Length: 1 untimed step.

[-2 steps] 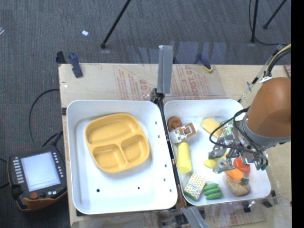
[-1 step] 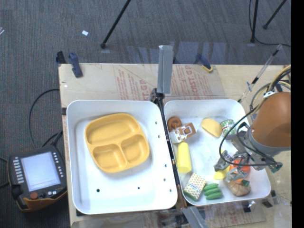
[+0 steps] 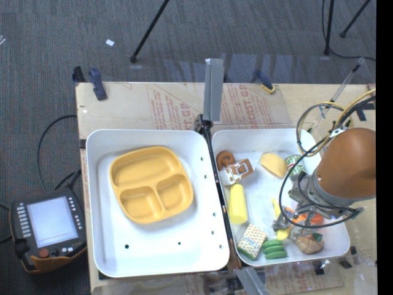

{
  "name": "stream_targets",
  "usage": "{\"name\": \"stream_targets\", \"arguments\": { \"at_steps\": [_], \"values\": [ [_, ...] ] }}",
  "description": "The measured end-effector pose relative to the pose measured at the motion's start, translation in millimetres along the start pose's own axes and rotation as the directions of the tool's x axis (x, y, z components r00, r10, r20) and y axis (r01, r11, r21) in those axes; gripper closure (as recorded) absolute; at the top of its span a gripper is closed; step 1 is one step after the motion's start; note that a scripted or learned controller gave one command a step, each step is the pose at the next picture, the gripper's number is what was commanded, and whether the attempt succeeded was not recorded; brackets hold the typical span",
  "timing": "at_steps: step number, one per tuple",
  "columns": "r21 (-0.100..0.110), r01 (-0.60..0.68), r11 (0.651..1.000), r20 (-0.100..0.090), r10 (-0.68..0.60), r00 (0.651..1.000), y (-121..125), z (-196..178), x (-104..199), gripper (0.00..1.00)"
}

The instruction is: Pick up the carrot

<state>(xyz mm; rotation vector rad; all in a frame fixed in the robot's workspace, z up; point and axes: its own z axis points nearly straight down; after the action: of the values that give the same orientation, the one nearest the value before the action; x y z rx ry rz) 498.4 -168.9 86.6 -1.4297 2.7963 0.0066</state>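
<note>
camera view | arm low over right bin | gripper state: cannot tell | carrot mostly hidden beneath arm, near corner | advice: centre on carrot, avoid neighbouring items

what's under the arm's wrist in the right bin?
Orange carrot bits show beneath the wrist, with a brownish piece and green pods beside them. The wrist covers most of the carrot and the tool.
</note>
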Motion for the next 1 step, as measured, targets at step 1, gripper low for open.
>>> {"name": "stream_targets", "arguments": {
  "at_steps": [1],
  "values": [
    [0.000,-0.001,1.000,0.000,0.001,1.000,0.1,0.0,0.1,0.00]
  ]
}}
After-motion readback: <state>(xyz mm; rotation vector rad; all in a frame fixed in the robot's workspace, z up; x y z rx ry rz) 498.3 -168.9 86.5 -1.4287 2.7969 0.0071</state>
